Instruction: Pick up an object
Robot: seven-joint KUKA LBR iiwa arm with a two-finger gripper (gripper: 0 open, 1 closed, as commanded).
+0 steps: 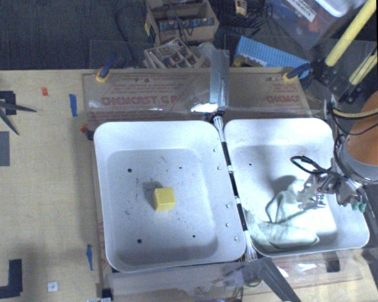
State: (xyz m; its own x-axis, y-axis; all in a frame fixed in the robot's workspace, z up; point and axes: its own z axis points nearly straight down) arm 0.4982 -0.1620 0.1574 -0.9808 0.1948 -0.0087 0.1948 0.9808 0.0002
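Left bin point(108, 150): a shallow white tray with rounded corners, lying on the table point(41, 183) beside its twin; its floor carries dark specks and a few small holes.
Yellow block point(164, 199): a small cube resting on the floor of the left bin, near the middle, slightly toward the near side; a faint shadow falls just to its left. Nothing touches it.
Right bin point(275, 129): the second white tray, set just beside the left one, the two rims meeting along a narrow seam.
White cloth point(285, 234): a crumpled pale rag lying in the near part of the right bin, running from the near-left corner up toward the tool.
Arm point(362, 141): grey with an orange band, reaching in from the right edge over the right bin, with dark cables looping around it.
Tool point(314, 195): low over the right bin, right at the upper edge of the cloth; the metal parts and cables blur together there, so I cannot tell how it stands or whether it touches the cloth.
Table surroundings: light wooden surface with small blue and red marks at the left; clear plastic sheeting lies behind both bins.
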